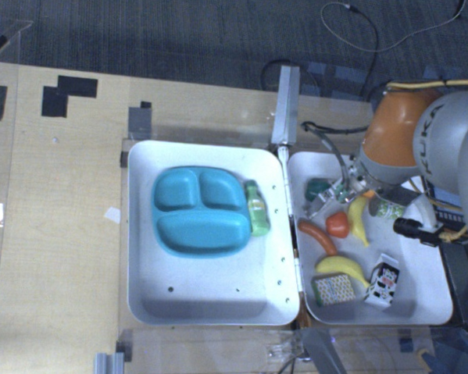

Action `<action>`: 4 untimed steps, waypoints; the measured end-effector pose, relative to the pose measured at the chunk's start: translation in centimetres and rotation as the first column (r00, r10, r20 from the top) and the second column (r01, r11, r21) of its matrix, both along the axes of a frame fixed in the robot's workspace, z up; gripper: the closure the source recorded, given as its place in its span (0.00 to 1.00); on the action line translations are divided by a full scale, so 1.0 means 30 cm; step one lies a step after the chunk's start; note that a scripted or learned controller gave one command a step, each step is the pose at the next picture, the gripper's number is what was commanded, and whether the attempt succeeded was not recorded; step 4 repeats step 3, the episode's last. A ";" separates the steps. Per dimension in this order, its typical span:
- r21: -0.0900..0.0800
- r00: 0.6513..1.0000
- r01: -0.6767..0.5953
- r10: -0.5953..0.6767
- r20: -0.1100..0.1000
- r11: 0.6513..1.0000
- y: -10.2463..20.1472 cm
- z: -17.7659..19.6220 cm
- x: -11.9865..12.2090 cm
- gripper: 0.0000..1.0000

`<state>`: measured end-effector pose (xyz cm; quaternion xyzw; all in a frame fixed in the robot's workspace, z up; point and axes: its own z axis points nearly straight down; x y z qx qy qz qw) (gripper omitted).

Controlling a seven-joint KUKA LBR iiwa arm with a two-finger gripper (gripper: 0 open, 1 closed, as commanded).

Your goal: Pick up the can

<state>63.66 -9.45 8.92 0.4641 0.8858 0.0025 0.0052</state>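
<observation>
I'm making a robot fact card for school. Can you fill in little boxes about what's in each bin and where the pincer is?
left bin: blue divided plate, green bottle lying against its right edge
right bin: two bananas, tomato, long orange-red thing, speckled sponge, small black-and-white carton, dark green can
arm: reaches in from the right
pincer: low in the right bin's top-left, beside the can

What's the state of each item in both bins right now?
Blue divided tray: flat in left bin, compartments bare.
Green bottle: lying against tray's right edge.
Teal can: right bin, beside gripper, not lifted.
Bananas: lying loose.
Tomato: resting, untouched.
</observation>
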 end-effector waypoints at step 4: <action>0.000 0.990 0.138 -0.138 -0.003 0.990 -0.199 0.145 -0.113 0.00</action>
